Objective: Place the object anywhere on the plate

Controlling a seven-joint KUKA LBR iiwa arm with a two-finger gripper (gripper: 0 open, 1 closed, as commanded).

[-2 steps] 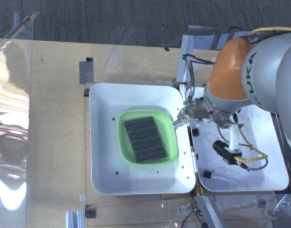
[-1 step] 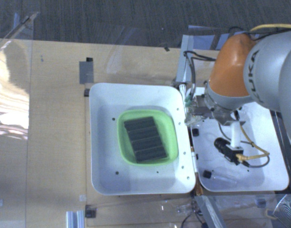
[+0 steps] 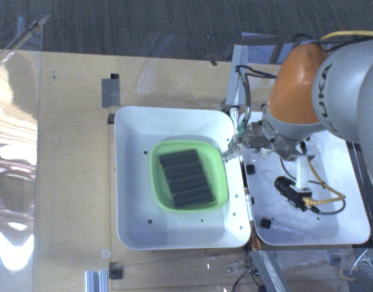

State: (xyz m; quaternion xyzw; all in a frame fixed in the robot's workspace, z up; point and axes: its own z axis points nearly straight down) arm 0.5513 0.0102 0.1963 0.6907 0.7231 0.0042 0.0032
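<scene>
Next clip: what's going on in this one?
The arm reaches in from the right, with its gripper over the seam between the two bins, just beside the upper right rim of the green plate. A dark ribbed block lies flat on that plate in the left bin, apart from the gripper, so the placing looks done. A small black piece lies in the right bin.

Bright, even light; glare streaks the clear panel [image 3: 13, 163] at left, and detail is slightly soft throughout.
</scene>
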